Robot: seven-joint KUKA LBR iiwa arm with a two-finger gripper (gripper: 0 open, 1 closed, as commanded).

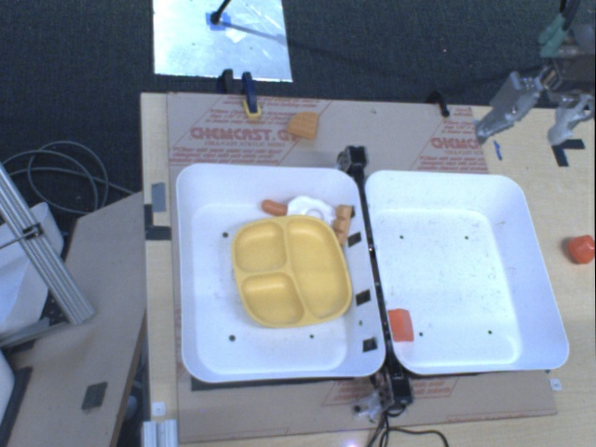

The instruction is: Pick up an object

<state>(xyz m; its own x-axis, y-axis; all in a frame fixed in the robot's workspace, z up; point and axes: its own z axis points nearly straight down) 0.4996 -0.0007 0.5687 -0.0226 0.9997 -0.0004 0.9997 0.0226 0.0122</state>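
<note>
We see the gripper high at the upper right, well clear of both bins and over the bench beyond the right bin's far corner. Its two grey metal fingers splay apart, one slanting down to the left and the other hanging at the right, with nothing between them. Only the wrist end of the arm shows above them, against the dark floor.

The left bin is a shallow white plastic tray with rounded corners. In it lies a yellow plate, smooth and matte, squarish with soft corners and split into three compartments. Just behind the plate we see a small orange sausage-shaped piece, a white crumpled-looking thing touching the plate's far edge, and a short tan piece standing near the bin's right wall.

The right bin has the same shape, and its floor looks faintly speckled. An orange-red block sits at its near left corner, close to the wall.

A tan wedge rests on the printed cardboard beyond the left bin. Another orange-red block lies on the bench to the right of the right bin. Black clips join the two bins along the middle seam.
</note>
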